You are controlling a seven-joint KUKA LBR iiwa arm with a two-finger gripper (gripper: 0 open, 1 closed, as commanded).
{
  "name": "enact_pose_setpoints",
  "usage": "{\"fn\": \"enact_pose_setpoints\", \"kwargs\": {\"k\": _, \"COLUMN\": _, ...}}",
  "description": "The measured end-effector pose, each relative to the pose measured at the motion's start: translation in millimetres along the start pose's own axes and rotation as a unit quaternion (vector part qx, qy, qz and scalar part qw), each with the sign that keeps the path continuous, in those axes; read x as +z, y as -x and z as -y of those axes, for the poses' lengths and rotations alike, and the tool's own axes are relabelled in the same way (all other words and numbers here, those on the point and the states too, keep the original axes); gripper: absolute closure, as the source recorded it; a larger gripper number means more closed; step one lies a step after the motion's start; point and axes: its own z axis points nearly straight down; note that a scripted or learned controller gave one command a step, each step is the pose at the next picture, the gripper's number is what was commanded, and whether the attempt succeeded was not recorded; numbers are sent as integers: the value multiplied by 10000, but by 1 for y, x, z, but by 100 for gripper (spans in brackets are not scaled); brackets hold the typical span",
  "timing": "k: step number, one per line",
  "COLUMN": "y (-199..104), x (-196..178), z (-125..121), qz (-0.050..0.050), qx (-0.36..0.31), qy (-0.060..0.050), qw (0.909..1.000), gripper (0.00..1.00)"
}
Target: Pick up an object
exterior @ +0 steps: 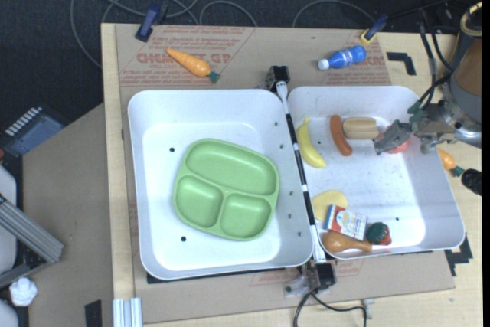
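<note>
Approach phase, I judge: my gripper (389,138) sits low in the right bin (429,195), at about 2 o'clock of its floor, nothing lifted yet.

Camera view: bun (360,127) lies just beside the gripper at its 10 o'clock, sausage (340,135) past that, banana (310,145) by the divider. A red bit (395,148) shows right under the tip. More clutter at the bin's 7 o'clock. Green tray (227,188) in the left bin.

Whether I'm spread or clenched, cannot tell, and I see nothing held. Next move, my guess: settle on the red bit or the bun, centre over it, then clamp and lift straight.
</note>
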Motion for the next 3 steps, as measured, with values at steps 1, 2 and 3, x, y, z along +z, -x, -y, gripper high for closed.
{"fn": "enact_pose_setpoints", "kwargs": {"k": 1, "y": -42, "x": 78, "z": -86, "qz": -5, "qx": -6, "qy": -2, "qw": 10000, "gripper": 0}}
{"fn": "enact_pose_setpoints", "kwargs": {"k": 2, "y": -61, "x": 133, "z": -106, "qz": 8, "qx": -7, "qy": 24, "qw": 10000, "gripper": 0}}
{"fn": "enact_pose_setpoints", "kwargs": {"k": 3, "y": -60, "x": 120, "z": -108, "qz": 23, "qx": -9, "qy": 56, "qw": 10000, "gripper": 100}}
